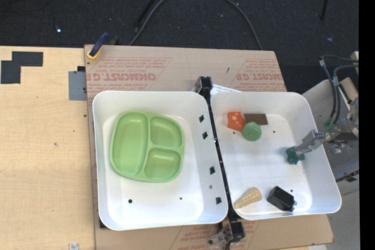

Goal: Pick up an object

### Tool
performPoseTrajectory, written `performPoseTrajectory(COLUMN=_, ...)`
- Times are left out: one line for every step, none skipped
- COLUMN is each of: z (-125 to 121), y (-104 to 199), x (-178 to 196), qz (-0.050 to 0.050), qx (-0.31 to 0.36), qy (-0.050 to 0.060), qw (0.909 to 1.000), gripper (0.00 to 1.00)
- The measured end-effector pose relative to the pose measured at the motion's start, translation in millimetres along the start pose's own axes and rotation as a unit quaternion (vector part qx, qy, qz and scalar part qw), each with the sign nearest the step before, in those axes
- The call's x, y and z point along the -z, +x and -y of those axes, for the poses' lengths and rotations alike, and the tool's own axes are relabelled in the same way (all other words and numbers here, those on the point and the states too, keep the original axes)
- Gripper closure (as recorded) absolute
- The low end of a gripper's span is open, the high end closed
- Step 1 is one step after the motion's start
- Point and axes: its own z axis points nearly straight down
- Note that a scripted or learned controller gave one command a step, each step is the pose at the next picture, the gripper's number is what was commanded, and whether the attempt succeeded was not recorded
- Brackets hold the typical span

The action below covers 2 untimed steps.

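On the bench's right bin (316, 126) I see the gripper (291, 155) at three o'clock, fingers' state unclear, and a cone (248, 197) whose tip points toward two o'clock.

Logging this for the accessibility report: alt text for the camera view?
Two white bins side by side: the left bin holds a green divided plate; the right bin holds small objects including a green ball and a red block.

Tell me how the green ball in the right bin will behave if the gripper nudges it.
The small round green ball probably rolls readily, being round on a flat bin floor. It touches the red block and brown block, which may check it that way. Likely light.
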Motion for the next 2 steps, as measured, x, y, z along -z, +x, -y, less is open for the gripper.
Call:
performPoseTrajectory(z=-1, y=10, x=-57, qz=-0.001, qx=0.001, qy=0.002, qw=1.0, gripper=0.0)
performPoseTrajectory(z=1, y=8, x=-100, qz=-0.001, qx=0.0, qy=0.002, qw=1.0, gripper=0.0)
